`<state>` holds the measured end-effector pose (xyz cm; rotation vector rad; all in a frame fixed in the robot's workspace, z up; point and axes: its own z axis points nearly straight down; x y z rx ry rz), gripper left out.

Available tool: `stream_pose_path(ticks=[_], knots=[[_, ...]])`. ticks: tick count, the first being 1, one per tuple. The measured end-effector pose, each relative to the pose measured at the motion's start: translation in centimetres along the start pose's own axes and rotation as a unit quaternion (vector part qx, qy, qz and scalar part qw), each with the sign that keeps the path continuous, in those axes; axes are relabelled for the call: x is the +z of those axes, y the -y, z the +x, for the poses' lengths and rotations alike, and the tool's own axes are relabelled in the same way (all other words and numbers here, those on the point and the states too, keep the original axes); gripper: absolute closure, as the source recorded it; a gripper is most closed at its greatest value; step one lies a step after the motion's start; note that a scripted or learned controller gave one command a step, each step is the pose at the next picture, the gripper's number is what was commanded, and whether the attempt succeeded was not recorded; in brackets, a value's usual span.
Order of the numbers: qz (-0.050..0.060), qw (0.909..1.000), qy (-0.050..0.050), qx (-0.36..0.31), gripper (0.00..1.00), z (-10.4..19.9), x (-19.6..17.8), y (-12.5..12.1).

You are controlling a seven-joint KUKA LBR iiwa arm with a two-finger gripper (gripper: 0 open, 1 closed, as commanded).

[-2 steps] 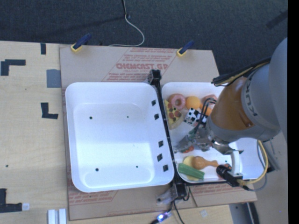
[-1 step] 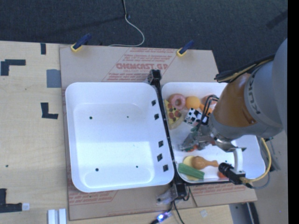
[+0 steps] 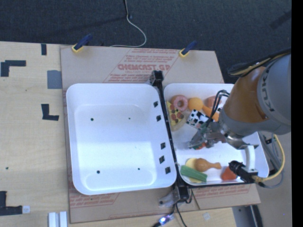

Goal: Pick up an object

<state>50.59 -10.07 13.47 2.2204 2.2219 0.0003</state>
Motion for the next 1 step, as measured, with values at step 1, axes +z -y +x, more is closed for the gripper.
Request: stream_pose_path(ticks=[1], knots=[[-0.002, 1.0000, -0.001, -0.005, 1.00, 8.48, -5.20, -3.90]])
